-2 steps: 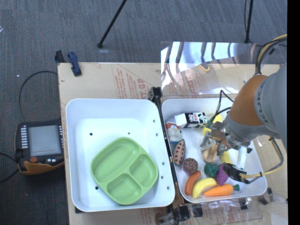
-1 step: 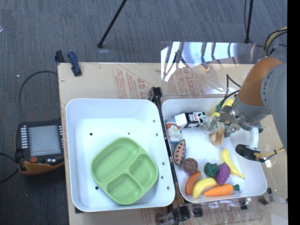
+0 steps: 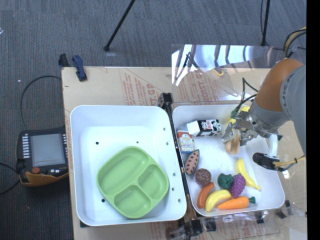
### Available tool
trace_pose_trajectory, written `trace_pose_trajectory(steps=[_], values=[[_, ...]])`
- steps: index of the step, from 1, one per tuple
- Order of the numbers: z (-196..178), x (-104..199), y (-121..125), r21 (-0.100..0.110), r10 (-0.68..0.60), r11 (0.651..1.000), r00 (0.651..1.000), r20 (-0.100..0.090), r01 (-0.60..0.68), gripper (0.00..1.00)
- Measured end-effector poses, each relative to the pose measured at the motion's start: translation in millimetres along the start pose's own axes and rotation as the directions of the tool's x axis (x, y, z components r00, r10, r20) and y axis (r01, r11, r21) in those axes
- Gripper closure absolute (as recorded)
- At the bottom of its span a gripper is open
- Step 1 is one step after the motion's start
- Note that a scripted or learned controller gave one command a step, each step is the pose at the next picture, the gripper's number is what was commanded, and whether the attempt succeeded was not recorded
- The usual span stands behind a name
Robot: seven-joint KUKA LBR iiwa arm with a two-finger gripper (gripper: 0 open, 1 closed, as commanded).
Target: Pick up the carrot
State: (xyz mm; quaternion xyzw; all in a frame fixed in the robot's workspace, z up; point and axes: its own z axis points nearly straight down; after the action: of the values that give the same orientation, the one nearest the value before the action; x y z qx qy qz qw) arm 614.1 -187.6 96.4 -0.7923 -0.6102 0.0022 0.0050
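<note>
One carrot [image 3: 233, 203] lies just below the purple grapes [image 3: 238, 185], likely light, rigid, smooth plastic; grasp across its thick middle. The gripper [image 3: 233, 143] hovers well above the grapes; its grip state cannot be told.

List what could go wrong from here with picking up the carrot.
1. The carrot lies packed between a yellow banana and purple grapes by the right bin's near wall, so the tool may catch a neighbour.
2. An orange, carrot-like piece lies close by; the program could target it instead.
3. The tool sits well up the bin from the carrot, so it must cross other toys.
</note>
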Motion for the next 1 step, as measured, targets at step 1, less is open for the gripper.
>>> trace_pose_trajectory(steps=[1], values=[[-9.2, 0.2, -0.4, 0.005, -0.004, 1.000, 1.000, -0.001, 0.004, 1.00]])
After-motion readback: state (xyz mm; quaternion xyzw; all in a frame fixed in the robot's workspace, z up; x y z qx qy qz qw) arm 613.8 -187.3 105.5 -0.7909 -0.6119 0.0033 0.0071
